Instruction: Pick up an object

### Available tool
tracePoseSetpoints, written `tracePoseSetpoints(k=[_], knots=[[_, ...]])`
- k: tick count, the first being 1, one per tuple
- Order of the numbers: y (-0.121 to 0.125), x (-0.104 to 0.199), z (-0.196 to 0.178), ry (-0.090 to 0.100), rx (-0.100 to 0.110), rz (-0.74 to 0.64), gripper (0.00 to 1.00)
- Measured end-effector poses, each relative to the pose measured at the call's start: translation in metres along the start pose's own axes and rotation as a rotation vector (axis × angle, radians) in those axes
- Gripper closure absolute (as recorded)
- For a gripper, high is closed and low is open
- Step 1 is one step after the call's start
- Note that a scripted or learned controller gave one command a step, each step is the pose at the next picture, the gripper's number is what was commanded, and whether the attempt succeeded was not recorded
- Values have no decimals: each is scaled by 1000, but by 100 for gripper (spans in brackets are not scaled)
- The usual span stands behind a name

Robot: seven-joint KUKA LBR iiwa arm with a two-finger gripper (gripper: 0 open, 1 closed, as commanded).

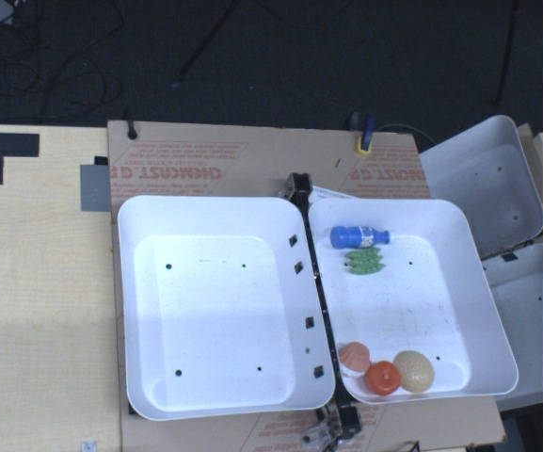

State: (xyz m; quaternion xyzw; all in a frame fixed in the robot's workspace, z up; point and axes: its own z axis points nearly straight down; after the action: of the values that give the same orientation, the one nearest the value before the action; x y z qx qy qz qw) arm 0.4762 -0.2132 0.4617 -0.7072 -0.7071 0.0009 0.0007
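Observation:
The right bin (459,252) holds several small objects. A blue bottle (358,236) with a white cap lies on its side near the bin's far wall. Just in front of it sits a small green leafy piece (365,262). At the near left corner cluster a pink shell-like piece (354,356), a red-orange round fruit (382,378) and a tan round ball (414,370), touching one another.
The left bin (139,252) stands beside the right one, joined by a black clamp strip (311,290). Both rest on a cardboard sheet (205,163). A grey-white panel (492,182) lies at the right, beyond the right bin. Wooden bench surface (36,281) extends to the left.

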Motion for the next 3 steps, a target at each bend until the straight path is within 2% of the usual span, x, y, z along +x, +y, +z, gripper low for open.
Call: tracePoseSetpoints(k=[1, 2, 3], knots=[[0, 0, 6, 0, 0, 0, 100], [0, -1, -43, -2, -5, -2, 100], [0, 0, -34, 0, 0, -1, 100]])
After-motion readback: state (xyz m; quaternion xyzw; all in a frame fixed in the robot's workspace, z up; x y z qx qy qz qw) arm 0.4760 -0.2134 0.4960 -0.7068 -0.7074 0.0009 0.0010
